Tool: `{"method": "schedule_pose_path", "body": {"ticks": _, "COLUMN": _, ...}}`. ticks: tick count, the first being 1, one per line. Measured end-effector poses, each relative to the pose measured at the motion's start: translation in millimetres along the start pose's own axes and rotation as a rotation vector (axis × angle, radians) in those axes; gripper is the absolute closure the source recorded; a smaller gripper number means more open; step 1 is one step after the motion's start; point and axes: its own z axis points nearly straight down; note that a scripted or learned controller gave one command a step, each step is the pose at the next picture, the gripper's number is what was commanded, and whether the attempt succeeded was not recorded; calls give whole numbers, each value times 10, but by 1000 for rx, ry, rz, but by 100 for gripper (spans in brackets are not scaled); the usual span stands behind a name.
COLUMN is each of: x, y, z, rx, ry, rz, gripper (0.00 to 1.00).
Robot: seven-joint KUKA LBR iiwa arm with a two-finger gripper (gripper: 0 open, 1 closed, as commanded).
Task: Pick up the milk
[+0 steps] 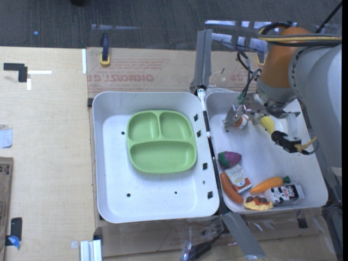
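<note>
The milk is a small carton with black and white patches, lying on its side near the front right corner of the right bin. My gripper hangs over the back left part of that bin, well behind the milk and apart from it. A small reddish-white piece shows right at the gripper's tip; whether it is held is unclear. A yellow banana-like toy lies just right of the gripper.
Front of the right bin: a purple toy, a small orange-and-white carton, a red-orange stick, a carrot and a yellow-brown food piece. A green divided plate sits in the left bin.
</note>
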Motion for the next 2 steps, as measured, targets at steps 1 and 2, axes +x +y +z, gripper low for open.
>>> {"method": "schedule_pose_path", "body": {"ticks": 1, "x": 98, "y": 65, "z": -15, "rx": -13, "ry": -2, "rz": 203, "gripper": 0}}
{"method": "schedule_pose_path", "body": {"ticks": 2, "x": 184, "y": -560, "z": -1, "rx": -11, "ry": -1, "rz": 312, "gripper": 0}}
